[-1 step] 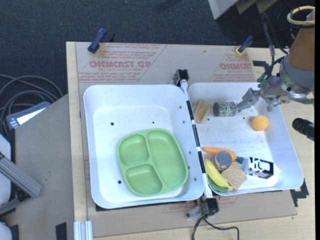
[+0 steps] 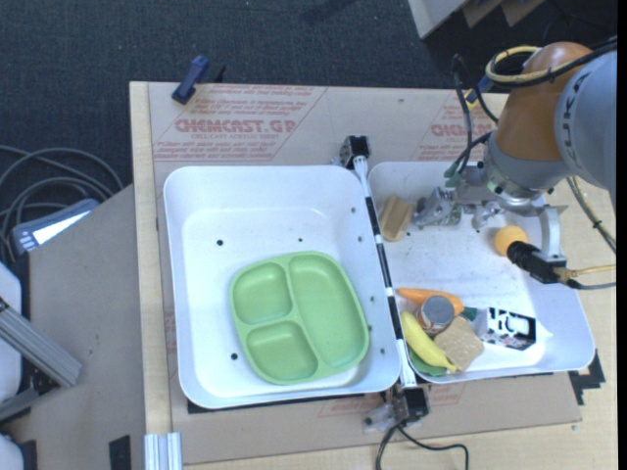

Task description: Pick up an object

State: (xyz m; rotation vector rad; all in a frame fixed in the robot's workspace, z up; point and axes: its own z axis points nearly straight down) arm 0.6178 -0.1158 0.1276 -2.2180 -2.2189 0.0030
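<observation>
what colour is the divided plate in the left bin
Light green divided plastic plate, clearest in the camera view.

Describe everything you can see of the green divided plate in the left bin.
The green divided plate is pale green, looks like plastic, and has rounded corners and three empty compartments: two above, one below. It lies flat and slightly turned on the floor of the left bin, toward its near right corner. Nothing rests on it.
</observation>
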